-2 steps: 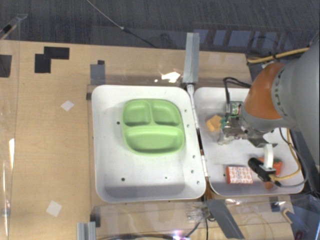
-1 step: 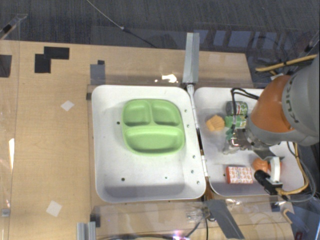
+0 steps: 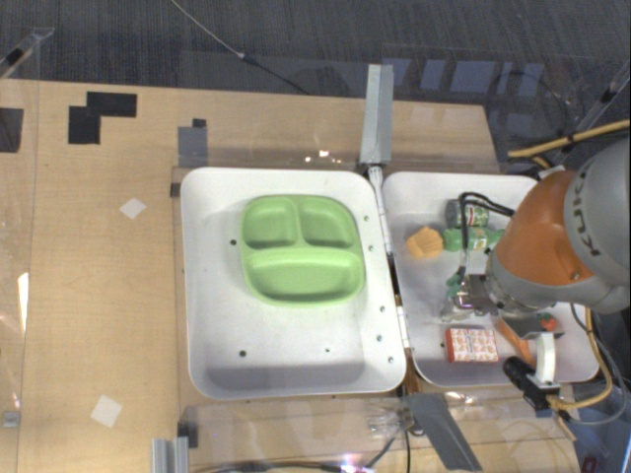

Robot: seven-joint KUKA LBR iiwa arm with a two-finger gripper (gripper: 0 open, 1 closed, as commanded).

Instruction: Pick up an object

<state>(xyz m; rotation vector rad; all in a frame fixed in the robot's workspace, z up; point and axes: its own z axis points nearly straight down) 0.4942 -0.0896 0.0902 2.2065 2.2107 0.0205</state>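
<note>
Two shallow white bins sat side by side on the table (image 3: 99,264), and the right bin (image 3: 426,358) serves here as the landmark. The left bin (image 3: 212,363), just beside it, held a green divided plate (image 3: 301,249). Inside the right bin lay several small things: a tan block (image 3: 425,243) toward its far left part, a green can (image 3: 475,215) beyond that near the far wall, and a red-and-white box (image 3: 471,343) near its front wall. The arm (image 3: 552,239) reached over the right side of this bin, and the claw (image 3: 459,299) hung low near the bin's middle, between the tan block and the box. How far its parts stood open could not be told, and nothing was seen held in it. The pick looked not yet done: every object appeared to rest on the bin floor. The box seemed the nearest candidate, its long axis running roughly along the bin's front wall, flat face up.
</note>
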